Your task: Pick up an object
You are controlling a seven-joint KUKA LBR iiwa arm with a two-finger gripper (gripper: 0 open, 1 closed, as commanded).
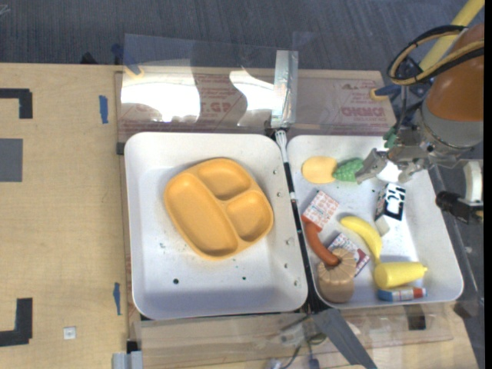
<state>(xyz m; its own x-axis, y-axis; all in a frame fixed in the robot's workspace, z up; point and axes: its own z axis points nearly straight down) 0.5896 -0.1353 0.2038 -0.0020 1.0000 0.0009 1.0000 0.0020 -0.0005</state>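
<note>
While the arm reached in from your right, this was the layout:
Gripper: over the right bin, upper part; whether its jaws stood apart or together, you couldn't tell.
Nearest thing: green toy, just left of it, touching the yellow lemon-shaped piece.
Banana: below-left, long axis diagonal.
Left bin: orange divided plate.

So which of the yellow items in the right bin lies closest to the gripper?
The pale yellow lemon-shaped piece at the bin's far end, beside the green toy. The banana and yellow block lie nearer the camera.
</note>
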